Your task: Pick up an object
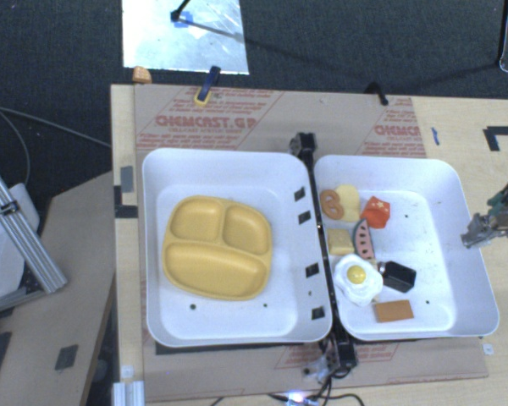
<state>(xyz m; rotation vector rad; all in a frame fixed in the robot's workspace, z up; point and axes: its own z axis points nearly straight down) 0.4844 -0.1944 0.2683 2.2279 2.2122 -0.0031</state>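
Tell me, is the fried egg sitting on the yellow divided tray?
No, the fried egg lies in the right bin, while the yellow tray sits in the left bin.

Glossy white plastic bins [237,163] sit on printed brown cardboard [237,117]; the sectioned yellow tray [218,246] looks matt plastic.

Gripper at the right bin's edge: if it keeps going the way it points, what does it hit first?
The gripper points left over the right bin. Probably bare bin floor first, then the black block; its height above the bin is unclear.
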